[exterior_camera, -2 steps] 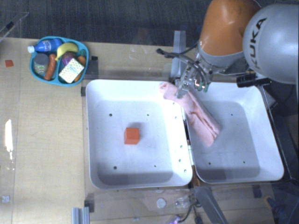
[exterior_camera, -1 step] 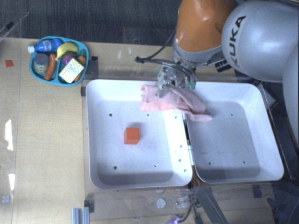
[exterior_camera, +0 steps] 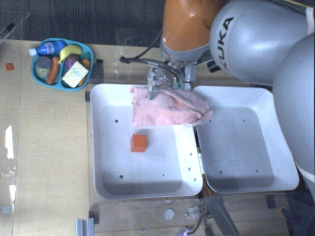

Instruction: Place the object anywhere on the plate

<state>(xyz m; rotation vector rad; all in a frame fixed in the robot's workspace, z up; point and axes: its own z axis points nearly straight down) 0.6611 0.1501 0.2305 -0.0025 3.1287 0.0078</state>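
A small orange-red cube (exterior_camera: 139, 143) rests on the floor of the left bin (exterior_camera: 106, 181), near its middle. A crumpled pink cloth (exterior_camera: 167, 108) lies across the far part of that bin and hangs over the divider toward the right bin (exterior_camera: 256, 181). The gripper (exterior_camera: 165, 82) sits low at the cloth's far edge, touching or nearly touching it. A blue sectioned plate (exterior_camera: 34, 71) sits on the bench at the far left, well away from the gripper, and holds several toy foods.
The plate carries a blue bottle (exterior_camera: 49, 47), a banana (exterior_camera: 71, 51) and a speckled sponge-like block (exterior_camera: 75, 74). The big grey arm with its orange band (exterior_camera: 189, 18) covers the upper right. Wooden bench surface surrounds the bins.
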